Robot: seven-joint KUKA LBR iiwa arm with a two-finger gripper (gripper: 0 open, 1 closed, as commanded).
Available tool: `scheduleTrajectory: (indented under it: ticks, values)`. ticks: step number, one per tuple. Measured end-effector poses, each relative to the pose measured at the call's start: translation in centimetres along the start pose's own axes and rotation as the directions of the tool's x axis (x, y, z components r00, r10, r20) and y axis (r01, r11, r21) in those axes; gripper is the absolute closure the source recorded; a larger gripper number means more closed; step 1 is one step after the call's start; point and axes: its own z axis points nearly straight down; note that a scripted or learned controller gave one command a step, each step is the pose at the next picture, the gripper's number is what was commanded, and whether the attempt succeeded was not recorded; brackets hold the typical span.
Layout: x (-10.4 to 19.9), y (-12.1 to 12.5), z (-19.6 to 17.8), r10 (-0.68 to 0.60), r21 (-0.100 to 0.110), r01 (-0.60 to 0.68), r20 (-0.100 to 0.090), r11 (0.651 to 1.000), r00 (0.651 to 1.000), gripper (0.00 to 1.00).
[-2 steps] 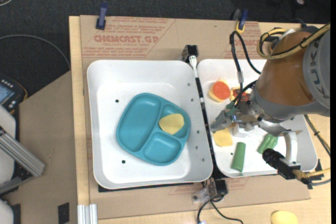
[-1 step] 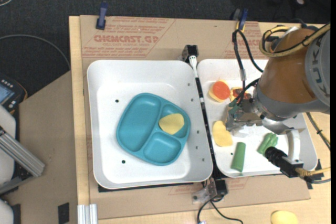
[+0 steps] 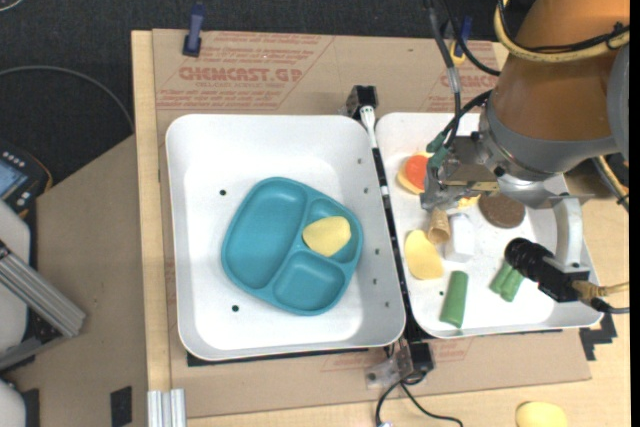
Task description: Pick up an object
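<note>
My gripper point(image 3: 440, 198) hangs low over the back left part of the right bin point(image 3: 480, 315). Just behind it and to its left lies an orange and yellow piece point(image 3: 412, 173). A small tan piece point(image 3: 440, 233) sits right below the gripper, and a pale yellow chunk point(image 3: 423, 256) lies in front of that. A green cylinder point(image 3: 455, 297) rests near the bin's front. Another green piece point(image 3: 505, 282) lies to its right. A brown disc point(image 3: 500, 211) is partly hidden under the wrist.
The left bin point(image 3: 200, 155) holds a teal divided plate point(image 3: 265, 240) with a pale yellow lump point(image 3: 327, 235) on its right side. A black clip point(image 3: 361, 99) sits at the back where the bins meet. The arm's bulk covers the right bin's back right.
</note>
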Motion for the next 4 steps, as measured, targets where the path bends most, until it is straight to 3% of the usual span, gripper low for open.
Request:
scheduleTrajectory:
  ticks: [1, 2, 3, 4]
  values:
    - [8.5, 0.1, -10.7, -0.004, -0.001, 0.004, -0.003, 1.000, 1.000, 1.00]
    - [8.0, 0.1, -11.1, 0.006, 0.010, -0.006, 0.003, 1.000, 1.000, 1.00]
    - [4.5, -0.2, -2.0, 0.013, 0.024, -0.013, 0.006, 1.000, 1.000, 1.00]
    - [9.5, 0.0, -5.1, 0.002, 0.010, -0.002, 0.001, 1.000, 1.000, 1.00]
